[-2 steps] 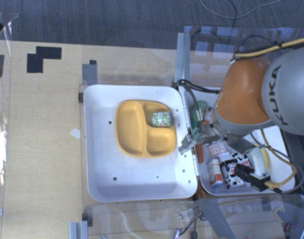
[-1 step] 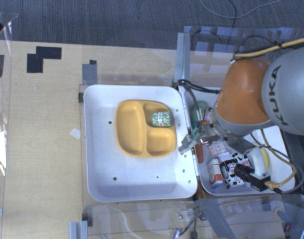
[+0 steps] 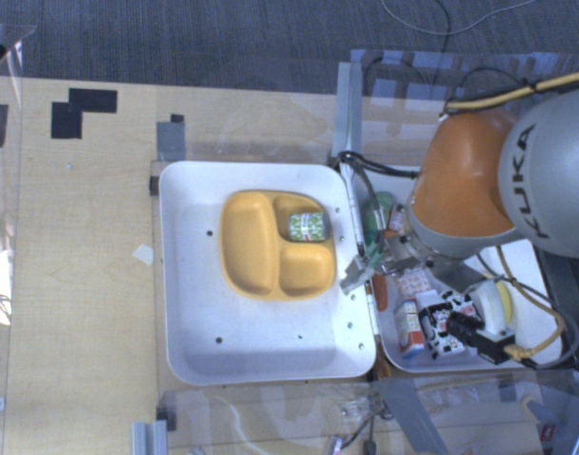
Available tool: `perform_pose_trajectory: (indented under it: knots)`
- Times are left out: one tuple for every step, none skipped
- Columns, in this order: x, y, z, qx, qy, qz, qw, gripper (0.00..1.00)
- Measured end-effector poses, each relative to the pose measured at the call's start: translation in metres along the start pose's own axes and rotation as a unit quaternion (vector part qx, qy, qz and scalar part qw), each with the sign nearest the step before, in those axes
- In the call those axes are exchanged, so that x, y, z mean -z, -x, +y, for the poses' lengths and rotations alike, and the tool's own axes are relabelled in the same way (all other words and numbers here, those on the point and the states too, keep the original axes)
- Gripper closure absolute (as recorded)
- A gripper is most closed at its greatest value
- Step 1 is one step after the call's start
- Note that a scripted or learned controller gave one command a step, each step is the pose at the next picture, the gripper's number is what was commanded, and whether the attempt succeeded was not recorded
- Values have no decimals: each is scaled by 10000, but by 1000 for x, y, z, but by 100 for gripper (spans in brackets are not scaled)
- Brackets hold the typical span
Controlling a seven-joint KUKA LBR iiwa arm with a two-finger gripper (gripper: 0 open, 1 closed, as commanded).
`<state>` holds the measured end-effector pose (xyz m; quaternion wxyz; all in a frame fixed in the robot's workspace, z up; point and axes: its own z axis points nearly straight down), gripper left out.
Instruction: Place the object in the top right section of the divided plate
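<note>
A green object [image 3: 307,226] is seen in the yellow plate's [image 3: 251,254] top right section (left bin [image 3: 189,349]); the gripper's [image 3: 357,271] state cannot be told.

You have a yellow divided plate [image 3: 270,245] sitting in a white bin [image 3: 189,301]. The small object [image 3: 307,226] in its top right section is green with a pale checked pattern. Your arm [image 3: 516,178] is grey with an orange band and black lettering. The surface [image 3: 71,282] is pale wood, marked with black squares [image 3: 81,110], and the floor [image 3: 223,17] behind is dark blue-grey carpet.
</note>
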<state>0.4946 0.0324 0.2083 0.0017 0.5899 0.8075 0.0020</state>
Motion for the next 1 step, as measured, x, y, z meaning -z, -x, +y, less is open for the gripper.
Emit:
perform_pose_trajectory:
  knots:
    - [-23, -8, -4, -661, -5, 3, 9978, 0]
